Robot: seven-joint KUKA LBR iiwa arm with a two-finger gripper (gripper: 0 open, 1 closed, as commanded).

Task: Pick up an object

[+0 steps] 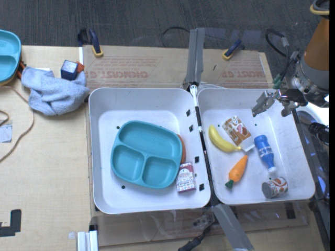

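- Nearest, in the right bin (309, 184): a small can (275, 187) on its side by the front corner, an orange carrot (237, 170) tilted just left of it.
- In the left bin (97, 156): a teal divided plate (146, 154), a small red-and-white carton (186, 179) touching its near right edge.
- Mid right bin: blue bottle (265, 151), yellow banana (222, 139), snack packet (236, 130) close together.
- Above that bin's far right part: gripper (276, 104), fingers (260, 106) spread open, holding nothing.
- Far left on the bench (47, 156): crumpled grey cloth (53, 91), small blue cube (69, 69) beside it.
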